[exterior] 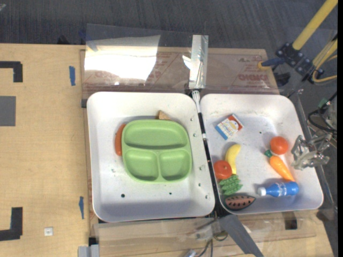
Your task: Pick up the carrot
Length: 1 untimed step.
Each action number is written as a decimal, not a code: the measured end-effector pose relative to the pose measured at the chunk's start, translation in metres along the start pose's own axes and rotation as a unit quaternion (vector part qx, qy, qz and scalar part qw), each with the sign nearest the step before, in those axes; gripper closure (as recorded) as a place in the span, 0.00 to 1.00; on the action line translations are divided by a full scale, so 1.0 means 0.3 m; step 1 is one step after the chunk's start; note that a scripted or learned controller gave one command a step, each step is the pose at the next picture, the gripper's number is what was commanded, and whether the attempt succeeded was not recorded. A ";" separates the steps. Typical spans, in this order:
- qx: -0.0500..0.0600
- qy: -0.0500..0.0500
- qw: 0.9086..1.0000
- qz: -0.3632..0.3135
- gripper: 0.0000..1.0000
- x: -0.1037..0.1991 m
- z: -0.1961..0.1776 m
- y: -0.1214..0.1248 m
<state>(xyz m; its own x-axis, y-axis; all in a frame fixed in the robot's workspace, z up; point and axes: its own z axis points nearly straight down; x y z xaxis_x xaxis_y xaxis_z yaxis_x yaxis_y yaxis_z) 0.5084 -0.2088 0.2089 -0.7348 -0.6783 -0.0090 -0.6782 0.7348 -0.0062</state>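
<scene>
Hovering just right of the carrot (pixel 281 167), the gripper (pixel 307 153) hides how its jaws stand.

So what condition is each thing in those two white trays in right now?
Orange toy carrot: lying flat, not gripped, right bin.
Green divided plastic plate: right side up, left bin, covering part of an orange item.
Blue plastic bottle: on its side.
Yellow toy banana: lying flat.
Small white carton: lying flat.
Metal gripper: at the right bin's edge, beside the carrot.
</scene>
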 end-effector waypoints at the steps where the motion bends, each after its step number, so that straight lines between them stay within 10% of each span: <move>1: 0.003 -0.003 1.000 0.001 1.00 -0.008 -0.037 -0.003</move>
<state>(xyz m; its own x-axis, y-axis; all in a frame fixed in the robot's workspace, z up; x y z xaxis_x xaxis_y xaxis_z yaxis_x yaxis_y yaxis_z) 0.5107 -0.2077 0.2199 -0.7360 -0.6768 -0.0151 -0.6768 0.7361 -0.0113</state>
